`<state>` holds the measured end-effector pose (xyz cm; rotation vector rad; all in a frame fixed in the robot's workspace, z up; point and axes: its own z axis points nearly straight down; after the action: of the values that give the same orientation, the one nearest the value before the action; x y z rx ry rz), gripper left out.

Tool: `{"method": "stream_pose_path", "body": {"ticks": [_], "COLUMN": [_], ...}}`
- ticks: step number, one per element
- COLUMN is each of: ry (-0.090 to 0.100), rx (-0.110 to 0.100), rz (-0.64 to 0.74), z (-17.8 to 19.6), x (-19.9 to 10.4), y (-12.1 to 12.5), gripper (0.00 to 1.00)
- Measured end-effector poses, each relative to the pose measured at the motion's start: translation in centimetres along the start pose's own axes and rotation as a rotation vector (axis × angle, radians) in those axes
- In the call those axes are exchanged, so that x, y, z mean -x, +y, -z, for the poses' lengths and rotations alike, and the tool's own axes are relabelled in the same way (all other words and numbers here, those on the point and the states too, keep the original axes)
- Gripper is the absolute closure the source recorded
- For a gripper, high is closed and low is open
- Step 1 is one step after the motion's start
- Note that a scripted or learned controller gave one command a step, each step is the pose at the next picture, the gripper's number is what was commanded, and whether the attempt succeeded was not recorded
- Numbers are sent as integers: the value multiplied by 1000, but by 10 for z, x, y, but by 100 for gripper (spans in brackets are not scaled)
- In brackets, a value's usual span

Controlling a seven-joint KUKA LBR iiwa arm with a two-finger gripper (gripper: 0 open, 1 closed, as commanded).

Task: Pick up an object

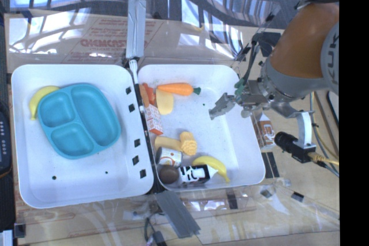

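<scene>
The hand point(230, 106) hangs over the right bin point(245, 141), above bare floor on its arm-side half, nothing between its fingers; whether they stand wide or narrow cannot be told. The objects crowd the bin's opposite wall and front, likely left loose for picking. The carrot point(174, 89), beyond the hand toward the bin's far wall, lies flat, long axis crosswise, green tip pointing back at the hand.
</scene>
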<state>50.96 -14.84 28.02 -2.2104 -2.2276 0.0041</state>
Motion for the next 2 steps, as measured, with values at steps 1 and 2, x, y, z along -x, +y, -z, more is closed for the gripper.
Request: {"method": "stream_pose_path", "body": {"ticks": [1,2], "ry": [0,0], "rx": [-2,-9], "rz": [-256,-452], "z": [-32,-166], "x": [-61,-44], "y": [8,8], "gripper": [0,0]}}
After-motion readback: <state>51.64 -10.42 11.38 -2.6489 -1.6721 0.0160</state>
